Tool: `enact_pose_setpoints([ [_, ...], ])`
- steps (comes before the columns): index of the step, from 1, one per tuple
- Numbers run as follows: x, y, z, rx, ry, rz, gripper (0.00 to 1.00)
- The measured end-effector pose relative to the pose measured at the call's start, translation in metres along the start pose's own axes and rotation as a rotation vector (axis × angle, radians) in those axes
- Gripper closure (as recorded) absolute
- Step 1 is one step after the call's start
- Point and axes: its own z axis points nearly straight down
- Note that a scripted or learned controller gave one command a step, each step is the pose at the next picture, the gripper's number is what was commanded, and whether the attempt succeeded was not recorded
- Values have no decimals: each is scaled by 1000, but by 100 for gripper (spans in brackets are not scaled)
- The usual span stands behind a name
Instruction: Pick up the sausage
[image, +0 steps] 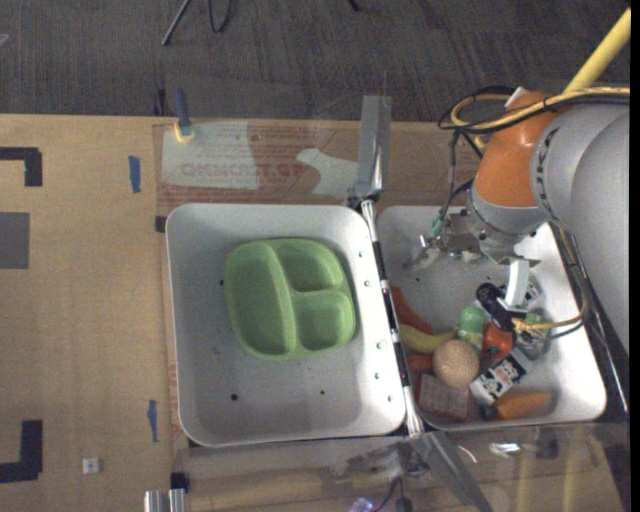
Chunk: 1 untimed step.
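The sausage (411, 313) is a reddish, elongated piece lying along the left wall of the right bin (578, 372), partly under a yellow banana (424, 340). My gripper (442, 247) hangs over the bare upper part of the right bin, below the orange wrist band. It is up and to the right of the sausage and apart from it. Nothing shows in its grasp.
A green divided plate (290, 297) sits in the left bin (200, 390). Around the sausage in the right bin lie a tan ball (455, 362), a green piece (472, 323), a red piece (497, 340), an orange carrot (522, 404), a brown slab (443, 397) and a black-and-white packet (498, 378).
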Motion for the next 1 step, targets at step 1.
enact_pose_setpoints([
  [1,0,0,0,0,0,0,0],
])
